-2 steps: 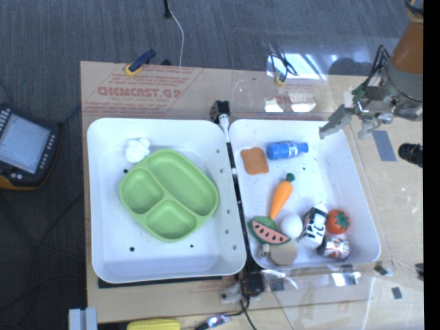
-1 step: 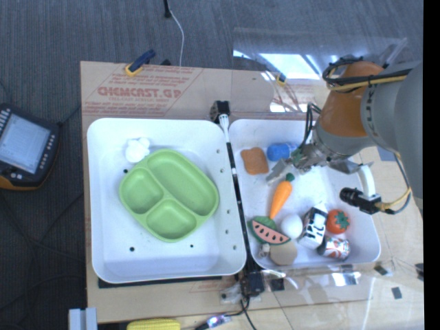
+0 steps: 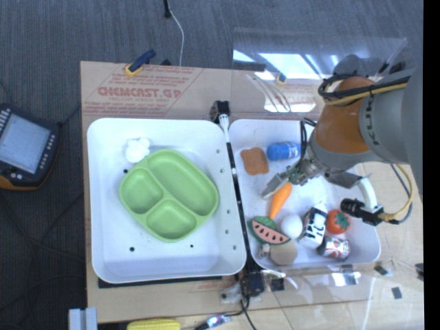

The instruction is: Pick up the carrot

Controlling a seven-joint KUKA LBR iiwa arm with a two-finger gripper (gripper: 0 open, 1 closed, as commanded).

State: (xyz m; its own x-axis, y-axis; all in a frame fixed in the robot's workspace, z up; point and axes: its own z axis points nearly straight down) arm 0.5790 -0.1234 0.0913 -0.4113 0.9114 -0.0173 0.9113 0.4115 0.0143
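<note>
One carrot [image 3: 280, 199] lies in the right bin [image 3: 371, 253], the gripper [image 3: 283, 181] just above it, fingers spread. One green divided plate [image 3: 169, 194] occupies the left bin [image 3: 110, 253].

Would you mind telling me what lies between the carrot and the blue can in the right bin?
In the camera view, the gripper sits between the carrot and the blue can, at the carrot's upper end.

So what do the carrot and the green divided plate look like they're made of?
Carrot: probably moulded plastic toy food, with a smooth, evenly orange skin. Green divided plate: probably matte plastic, one flat colour with soft rounded compartment edges. Neither can be confirmed from looks alone.
</note>
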